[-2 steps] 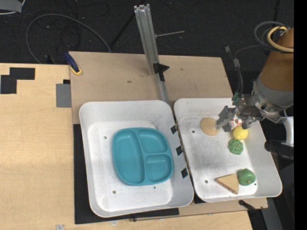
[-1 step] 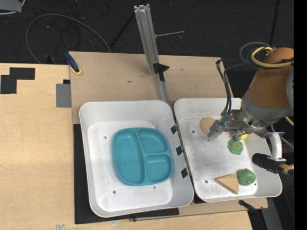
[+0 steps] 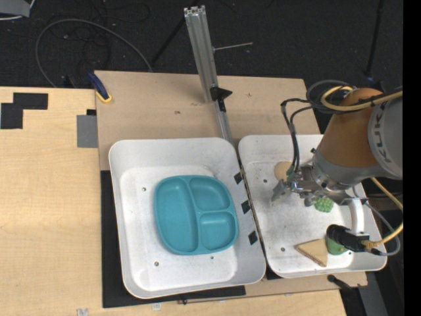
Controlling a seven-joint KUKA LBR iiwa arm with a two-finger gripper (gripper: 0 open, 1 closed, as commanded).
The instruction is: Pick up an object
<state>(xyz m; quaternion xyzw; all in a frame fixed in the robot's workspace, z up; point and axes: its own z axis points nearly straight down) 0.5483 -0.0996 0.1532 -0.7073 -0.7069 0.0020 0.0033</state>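
**Gripper low in the right-hand bin, tan piece closest**

The grey arm with its orange band (image 3: 352,143) reaches in from the view's right. The two-finger gripper (image 3: 284,189) hangs low over the shallow white bin on the view's right (image 3: 289,239), towards that bin's far left part. Is the claw spread or pressed together? I cannot tell from up here, because the metal at the tip blurs into one shape, and nothing shows pinched in it.

The closest candidate is a small pale tan rounded piece (image 3: 282,171). It lies on the bin floor just beyond the gripper, on the far side. It looks light and probably stiff. With that rounded form it may roll or squirt sideways, so I'd come straight down and close across its widest middle.

There are other options. A small green knobbly piece (image 3: 323,205) sits just beside the wrist, and its bumps should give good purchase. A flat tan wedge (image 3: 312,251) lies near the bin's near edge. It sits low, so it is likely awkward to grip except across its narrow sides.

Over in the neighbouring white bin (image 3: 131,176) rests a teal divided plastic plate (image 3: 195,214). It looks smooth and too broad to grip anywhere but at its rim.
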